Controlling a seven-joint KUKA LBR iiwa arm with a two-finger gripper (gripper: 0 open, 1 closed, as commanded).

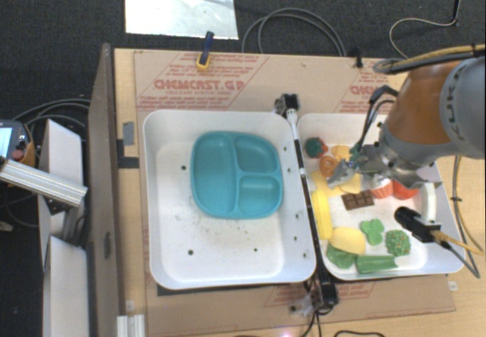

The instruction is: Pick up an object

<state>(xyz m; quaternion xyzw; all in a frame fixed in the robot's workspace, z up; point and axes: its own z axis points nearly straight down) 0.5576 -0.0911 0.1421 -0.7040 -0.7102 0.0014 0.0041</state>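
My gripper (pixel 348 174) hangs low over the right bin (pixel 448 263), above its upper middle part. Directly around it lie an orange toy piece (pixel 328 165), a yellow piece (pixel 342 152) and a brown chocolate bar (pixel 357 200). A dark green round piece (pixel 314 147) sits near the bin's top left corner. A long yellow corn-like piece (pixel 322 211) lies along the left wall. I cannot see anything held in the gripper.
The left bin (pixel 171 252) holds a teal divided plate (pixel 235 175). In the right bin's front lie a yellow lemon (pixel 347 238), a green leaf shape (pixel 372 231), broccoli (pixel 397 243) and a green cucumber (pixel 374 263). A red piece (pixel 400 191) sits under the arm.
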